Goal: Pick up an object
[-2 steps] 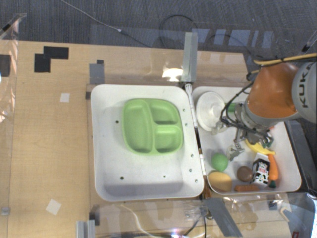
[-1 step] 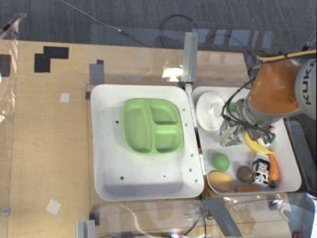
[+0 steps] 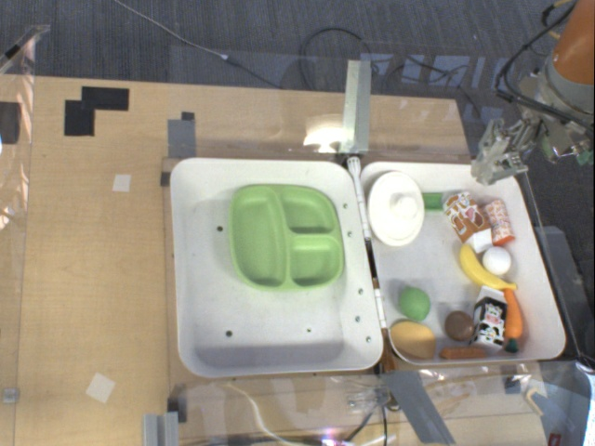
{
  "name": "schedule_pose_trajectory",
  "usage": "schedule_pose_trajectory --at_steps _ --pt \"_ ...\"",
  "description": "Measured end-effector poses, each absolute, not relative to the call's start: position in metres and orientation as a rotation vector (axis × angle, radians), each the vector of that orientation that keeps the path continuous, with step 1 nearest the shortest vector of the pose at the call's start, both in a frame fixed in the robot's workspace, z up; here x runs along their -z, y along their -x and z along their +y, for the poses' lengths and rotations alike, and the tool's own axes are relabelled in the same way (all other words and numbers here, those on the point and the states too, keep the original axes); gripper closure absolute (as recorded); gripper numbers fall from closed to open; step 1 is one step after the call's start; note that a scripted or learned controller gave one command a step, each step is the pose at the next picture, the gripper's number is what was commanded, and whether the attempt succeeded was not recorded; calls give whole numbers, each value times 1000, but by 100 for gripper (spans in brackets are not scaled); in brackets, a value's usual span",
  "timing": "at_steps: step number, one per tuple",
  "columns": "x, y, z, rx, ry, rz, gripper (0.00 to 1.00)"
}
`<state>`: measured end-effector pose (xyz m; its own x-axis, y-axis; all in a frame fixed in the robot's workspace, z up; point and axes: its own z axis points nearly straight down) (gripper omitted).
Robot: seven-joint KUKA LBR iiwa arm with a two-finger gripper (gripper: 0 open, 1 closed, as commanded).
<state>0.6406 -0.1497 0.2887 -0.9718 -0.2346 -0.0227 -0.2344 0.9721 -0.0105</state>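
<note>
Approach step: claw (image 3: 495, 159) is hovering over the right bin's (image 3: 548, 277) top-right corner, carrying nothing; can't tell whether it's open. Nearest candidate, the snack packet (image 3: 462, 216), is lying just below-left. Next move needs descending onto it, aligned.

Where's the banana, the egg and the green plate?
banana (image 3: 472, 269): camera view, on the middle of its yellow curve.
egg (image 3: 497, 261): camera view, on the centre of its white shell.
green plate (image 3: 249, 240): camera view, on its big left compartment.
</note>
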Motion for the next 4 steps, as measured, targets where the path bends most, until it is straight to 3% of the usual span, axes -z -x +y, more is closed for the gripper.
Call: schedule_pose_trajectory --at_steps 1,2,3,4 --pt "-282 -639 -148 4 372 3107 0" --pt "-111 -667 -128 -9 429 3117 0" --pt "-88 -626 -192 6 599 3074 0" --pt "-89 -626 -145 4 613 3069 0"
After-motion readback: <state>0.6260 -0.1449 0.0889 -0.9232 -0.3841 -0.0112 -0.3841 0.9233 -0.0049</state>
